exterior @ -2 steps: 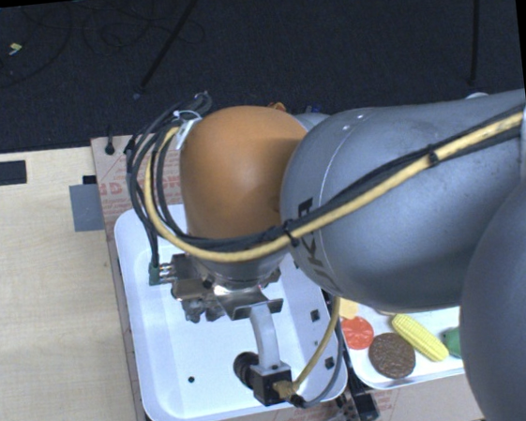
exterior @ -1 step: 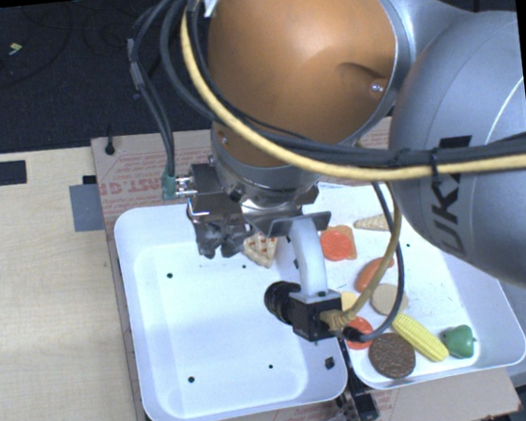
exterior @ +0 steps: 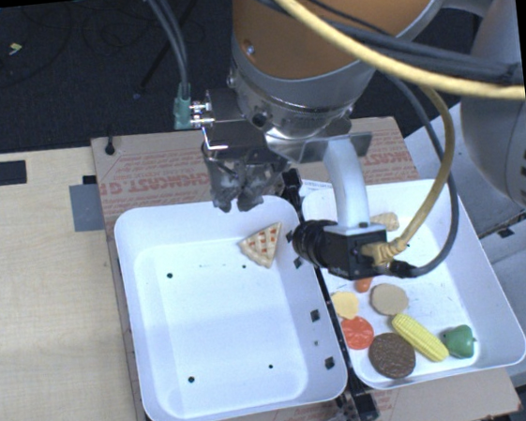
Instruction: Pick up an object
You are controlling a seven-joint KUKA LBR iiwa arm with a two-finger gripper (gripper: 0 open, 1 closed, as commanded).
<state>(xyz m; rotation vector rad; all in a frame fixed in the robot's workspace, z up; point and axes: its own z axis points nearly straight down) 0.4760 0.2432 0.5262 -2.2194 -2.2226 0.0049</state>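
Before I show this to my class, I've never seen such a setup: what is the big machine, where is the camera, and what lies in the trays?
It is one photo, taken from above at a slant. The big orange and grey shape is a robot arm reaching in from the right. Its hand hangs at the far edge of the left bin, just above a toy pizza slice; nothing shows between its fingers. The right bin holds more toy food: a corn cob, a brown cookie, a tomato slice and a green pepper.

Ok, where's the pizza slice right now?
The pizza slice lies in the left bin, near its upper right corner, just below the gripper.
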